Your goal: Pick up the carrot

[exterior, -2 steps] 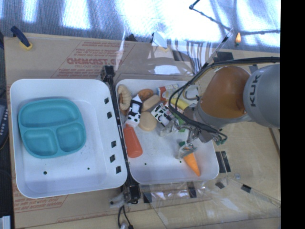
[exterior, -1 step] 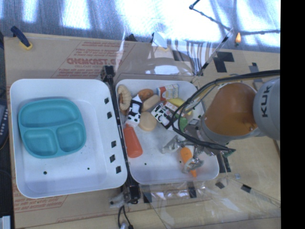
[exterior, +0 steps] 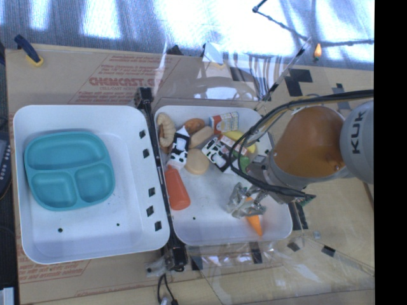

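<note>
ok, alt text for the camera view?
The gripper sits low in the right bin, right at the orange carrot near the front wall. Toy foods crowd the bin's back; the left bin holds a teal divided plate.

The carrot's (exterior: 255,224) upper end is covered by the gripper (exterior: 245,203), whose finger state cannot be made out, and the right bin's (exterior: 210,234) right wall is hidden by the arm (exterior: 311,145).

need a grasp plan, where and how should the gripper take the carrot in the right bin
Grip the carrot across its thicker upper half, coming from above. It lies flat near the right bin's front wall, narrow tip toward that wall. The gripper sits over its top end.
</note>
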